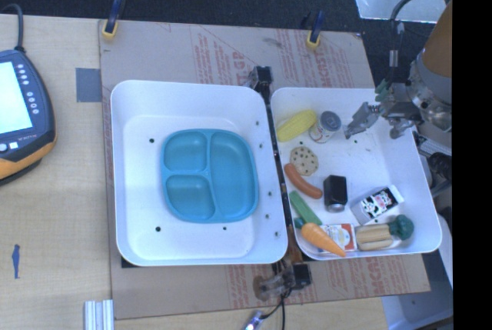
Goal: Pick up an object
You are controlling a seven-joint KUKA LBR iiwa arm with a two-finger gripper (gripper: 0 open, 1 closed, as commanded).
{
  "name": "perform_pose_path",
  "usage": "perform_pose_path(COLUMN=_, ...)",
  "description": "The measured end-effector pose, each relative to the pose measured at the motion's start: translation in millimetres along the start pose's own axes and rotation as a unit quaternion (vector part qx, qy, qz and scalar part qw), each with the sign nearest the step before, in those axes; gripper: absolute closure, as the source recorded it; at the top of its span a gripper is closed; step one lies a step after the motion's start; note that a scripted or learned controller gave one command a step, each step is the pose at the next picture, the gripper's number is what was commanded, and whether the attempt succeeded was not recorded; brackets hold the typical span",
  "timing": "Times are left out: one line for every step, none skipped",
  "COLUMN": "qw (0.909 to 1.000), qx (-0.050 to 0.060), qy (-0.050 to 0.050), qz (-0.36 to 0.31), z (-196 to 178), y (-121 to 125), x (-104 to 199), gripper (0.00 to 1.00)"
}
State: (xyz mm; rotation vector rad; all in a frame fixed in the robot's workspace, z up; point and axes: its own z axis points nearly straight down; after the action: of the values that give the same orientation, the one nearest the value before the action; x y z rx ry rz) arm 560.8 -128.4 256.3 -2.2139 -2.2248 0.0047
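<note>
Bins: I count two, side by side on the table (61,198).
Left bin (131,167): one blue divided plate (209,175).
Right bin (419,175): about ten toys, among them a corn cob (296,125), cookie (304,160), sausage (303,180), carrot (321,238), black block (335,191).
Pincer (378,121): I see it spread wide over the right bin's upper part, holding nothing.

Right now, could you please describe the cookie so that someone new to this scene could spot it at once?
Look in the right-hand white bin, beside the bin holding the blue divided plate. Near its left wall, just below the yellow corn and above the orange sausage, lies the cookie. It is the only flat, round, tan piece with dark specks.
</note>
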Motion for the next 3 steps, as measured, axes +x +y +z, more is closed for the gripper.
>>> perform_pose_path(qw=1.0, qx=0.001, qy=-0.001, qz=-0.001, z=98, y=60, x=25, gripper=0.0)
perform_pose_path(qw=1.0, qx=-0.001, qy=-0.003, qz=0.0, z=149, y=92, x=14, gripper=0.0)
perform_pose_path(qw=1.0, qx=-0.001, qy=-0.001, qz=-0.001, z=163, y=8, x=27, gripper=0.0)
